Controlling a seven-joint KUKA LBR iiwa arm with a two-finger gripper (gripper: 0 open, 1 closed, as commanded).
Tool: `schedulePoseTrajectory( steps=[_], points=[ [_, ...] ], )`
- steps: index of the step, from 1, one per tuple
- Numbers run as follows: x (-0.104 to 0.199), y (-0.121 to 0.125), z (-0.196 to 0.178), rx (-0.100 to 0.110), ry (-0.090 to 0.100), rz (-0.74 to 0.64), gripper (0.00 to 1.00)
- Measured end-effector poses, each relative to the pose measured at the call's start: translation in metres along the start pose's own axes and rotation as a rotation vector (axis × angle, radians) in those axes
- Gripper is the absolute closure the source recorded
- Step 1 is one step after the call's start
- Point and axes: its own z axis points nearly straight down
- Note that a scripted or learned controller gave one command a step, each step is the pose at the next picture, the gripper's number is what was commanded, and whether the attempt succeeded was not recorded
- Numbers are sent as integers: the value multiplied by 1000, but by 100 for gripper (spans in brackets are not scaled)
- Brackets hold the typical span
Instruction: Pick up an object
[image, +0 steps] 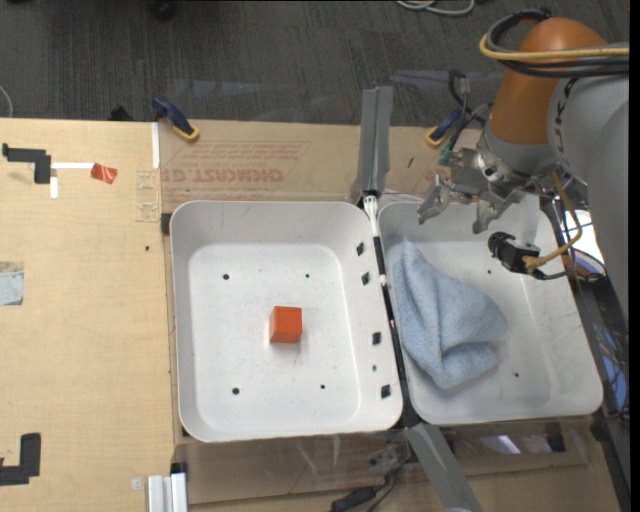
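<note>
An orange-red cube (286, 325) rests near the middle of the left white bin (200, 400). A crumpled light blue cloth (440, 315) lies in the left half of the right bin (560, 390). My gripper (463, 208) hangs over the far edge of the right bin, above and behind the cloth, well clear of it. Its two fingers (432, 207) are spread apart and nothing is between them.
A grey divider bar (376, 140) runs between the bins at the back. Blue-and-yellow clamps (176, 118) hold the cardboard backing. A black cable connector (510, 250) dangles from the wrist over the right bin. The wooden bench top (80, 320) extends left.
</note>
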Motion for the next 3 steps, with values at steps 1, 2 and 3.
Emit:
schedulePoseTrajectory(
  steps=[1,2,3],
  points=[
    [-51,12,-13,-4,-2,-54,0],
    [-61,-60,99,-4,0,-100,0],
    [-62,-60,89,-4,0,-95,100]
  ],
)
